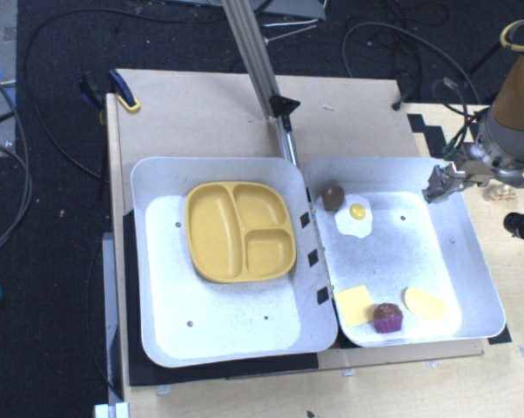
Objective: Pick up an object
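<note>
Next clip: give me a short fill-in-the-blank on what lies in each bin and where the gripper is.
1. The yellow divided plate lies in the ____ bin.
2. The fried egg lies beside a ____ ball.
3. The gripper hovers over the right bin's ____ edge.
4. The purple cup sits between two ____ pieces.

Missing words: left; brown; far; yellow

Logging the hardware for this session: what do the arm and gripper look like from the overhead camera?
The arm is a thick rounded body, tan-orange in this light, with a grey metallic wrist section below it. The gripper is a small dark grey metal piece with angular parts projecting from the wrist. No markings are legible on either.
</note>
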